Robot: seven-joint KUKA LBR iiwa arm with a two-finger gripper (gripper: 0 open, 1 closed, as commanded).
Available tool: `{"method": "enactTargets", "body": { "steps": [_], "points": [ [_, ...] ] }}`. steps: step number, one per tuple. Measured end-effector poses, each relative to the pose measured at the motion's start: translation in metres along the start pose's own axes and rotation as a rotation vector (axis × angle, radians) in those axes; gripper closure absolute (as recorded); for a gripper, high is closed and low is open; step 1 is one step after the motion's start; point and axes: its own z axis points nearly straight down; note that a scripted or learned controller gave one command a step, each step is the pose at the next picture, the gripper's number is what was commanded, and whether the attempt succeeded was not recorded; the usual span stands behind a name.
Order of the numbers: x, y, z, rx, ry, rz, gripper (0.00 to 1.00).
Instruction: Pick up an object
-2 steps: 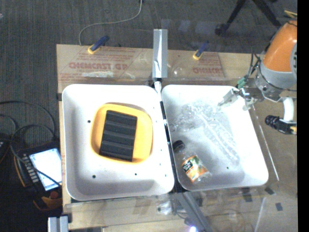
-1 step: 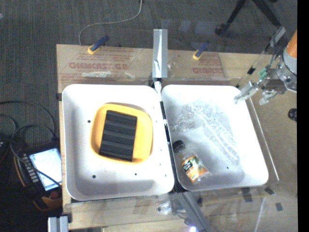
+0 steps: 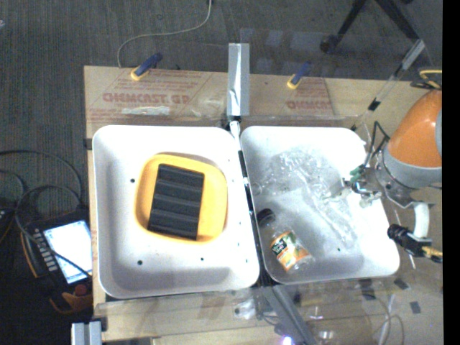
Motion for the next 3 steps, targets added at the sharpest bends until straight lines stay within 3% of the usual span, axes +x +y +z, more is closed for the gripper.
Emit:
{"method": "enactTargets", "body": {
  "steps": [1, 2, 3],
  "points": [
    [0.082, 0.057, -0.043, 0.025, 0.003, 0.071, 0.0],
    [0.087, 0.073, -0.049, 0.027, 0.003, 0.131, 0.0],
    [0.115, -0.013, -0.022, 0.029, 0.005, 0.041, 0.0]
  ]
}}
